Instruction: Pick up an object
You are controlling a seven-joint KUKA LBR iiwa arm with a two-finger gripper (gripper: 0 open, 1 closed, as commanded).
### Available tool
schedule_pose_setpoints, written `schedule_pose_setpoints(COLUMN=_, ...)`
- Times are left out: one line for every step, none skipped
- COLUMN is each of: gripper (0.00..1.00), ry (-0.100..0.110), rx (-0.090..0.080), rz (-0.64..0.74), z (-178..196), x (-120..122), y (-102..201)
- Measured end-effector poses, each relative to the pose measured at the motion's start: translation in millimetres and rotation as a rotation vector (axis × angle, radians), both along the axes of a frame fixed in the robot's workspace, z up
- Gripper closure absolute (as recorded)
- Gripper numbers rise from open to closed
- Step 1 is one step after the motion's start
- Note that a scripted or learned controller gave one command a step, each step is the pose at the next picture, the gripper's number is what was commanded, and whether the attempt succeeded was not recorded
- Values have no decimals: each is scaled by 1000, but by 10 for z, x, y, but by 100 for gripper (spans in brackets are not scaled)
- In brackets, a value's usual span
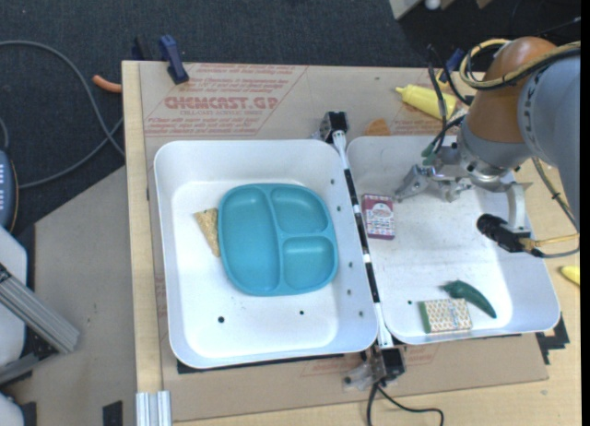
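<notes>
Nearest the camera, at about five o'clock in the right-hand shallow white bin (516, 318), lies a small flat rectangular packet with a speckled tan face and green edge (446, 315). Just beside it, toward two o'clock, rests a dark green curved pepper-shaped piece (472, 296). At about ten o'clock in the same bin, close against the divider, sits a small pink-and-white rectangular box (378, 216), lying flat and well apart from the other two things.

The left-hand shallow white bin (184, 304) holds a teal plastic divided plate with three compartments (277, 238), near its centre. A tan triangular wedge (208, 225) pokes out from under the plate's nine o'clock edge.

The grey arm with an orange band (513, 83) reaches in from three o'clock, wrist bent downward over the right bin's far end. Its two-finger metal gripper (437, 182) hangs at about twelve o'clock in that bin, near the pink box but apart from it. Whether its fingers are spread or closed cannot be told; nothing is seen between them.
</notes>
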State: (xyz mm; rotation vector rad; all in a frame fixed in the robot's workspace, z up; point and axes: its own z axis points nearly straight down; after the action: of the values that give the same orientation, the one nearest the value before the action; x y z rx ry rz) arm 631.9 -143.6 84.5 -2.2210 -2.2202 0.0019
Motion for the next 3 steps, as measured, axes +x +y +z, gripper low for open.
schedule_pose_setpoints(gripper=0, ry=-4, rx=-1, rz=0, z=636, x=117, y=-213)
schedule_pose_setpoints(gripper=0, ry=0, rx=3, rz=2, z=222, x=345, y=521)
schedule_pose_setpoints(gripper=0, ry=-5, rx=-1, rz=0, z=15, x=-85, y=518)
